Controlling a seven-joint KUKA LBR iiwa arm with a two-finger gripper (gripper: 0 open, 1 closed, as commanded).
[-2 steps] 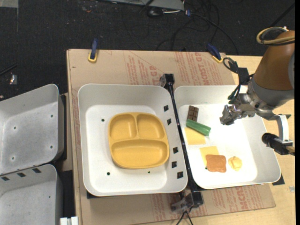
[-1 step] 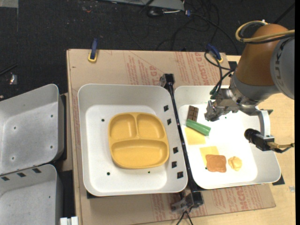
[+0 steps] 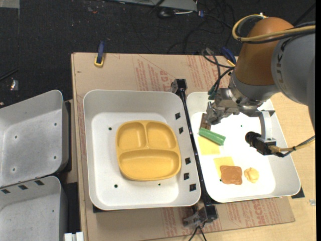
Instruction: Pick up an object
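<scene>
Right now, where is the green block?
The green block lies in the right bin, near its left wall, just below the claw and above a yellow square.

Two white bins [image 3: 95, 149], yellow divided tray [image 3: 148, 150] in the left one, green block [image 3: 211, 136], pale yellow squares [image 3: 210, 145], brown waffle-like piece [image 3: 231, 174], small yellow lump [image 3: 251, 174] in the right one, grey arm with orange band [image 3: 261, 49].

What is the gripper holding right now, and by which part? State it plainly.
It cannot be told. The gripper hangs in the right bin, just above the green block, but nothing shows between its fingers.
</scene>
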